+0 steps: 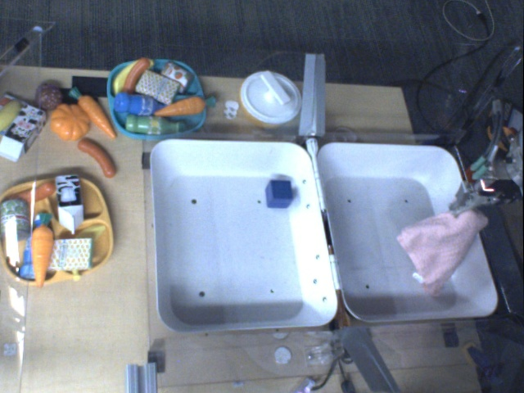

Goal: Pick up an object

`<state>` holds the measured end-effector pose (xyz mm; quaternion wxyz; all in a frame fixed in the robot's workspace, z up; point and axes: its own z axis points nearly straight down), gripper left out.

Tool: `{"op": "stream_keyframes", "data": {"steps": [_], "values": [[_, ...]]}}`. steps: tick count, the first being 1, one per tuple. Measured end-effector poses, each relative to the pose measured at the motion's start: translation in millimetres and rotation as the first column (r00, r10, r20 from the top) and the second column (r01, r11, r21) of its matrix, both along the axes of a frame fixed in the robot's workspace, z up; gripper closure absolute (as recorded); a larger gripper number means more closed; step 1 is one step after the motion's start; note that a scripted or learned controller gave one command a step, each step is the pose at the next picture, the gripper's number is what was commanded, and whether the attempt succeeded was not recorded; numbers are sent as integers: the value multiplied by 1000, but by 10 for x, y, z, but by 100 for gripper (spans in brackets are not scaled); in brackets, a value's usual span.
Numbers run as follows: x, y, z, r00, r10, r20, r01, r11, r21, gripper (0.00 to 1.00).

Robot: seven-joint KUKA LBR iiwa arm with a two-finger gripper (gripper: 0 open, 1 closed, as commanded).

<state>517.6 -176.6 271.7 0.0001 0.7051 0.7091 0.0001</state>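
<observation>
A pink cloth (436, 244) lies in the right bin (385, 301), towards its right wall. The cloth's upper right corner is pulled up into a peak that ends between the fingers of my gripper (470, 204), which is shut on that corner at the bin's right rim. The rest of the cloth trails down and to the left onto the bin floor. A small blue cube (280, 192) sits alone in the left bin (213, 301), near its upper right, far from the gripper.
Left of the bins stand a blue bowl (155, 98) and a yellow tray (56, 229) of toy food, with loose toy vegetables (82, 121). A white lidded bowl (271, 97) sits behind the bins. Cables (483, 80) hang at the far right.
</observation>
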Motion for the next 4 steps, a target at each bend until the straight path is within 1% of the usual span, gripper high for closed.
{"op": "stream_keyframes", "data": {"steps": [1,2,3,4], "values": [[178,122,-334,984,178,1,-178,984,0,0],[-134,502,-1728,983,180,16,-180,984,-6,0],[464,212,-1670,964,265,5,-265,964,-2,0],[607,-95,-1802,940,341,13,-341,940,-8,0]]}}
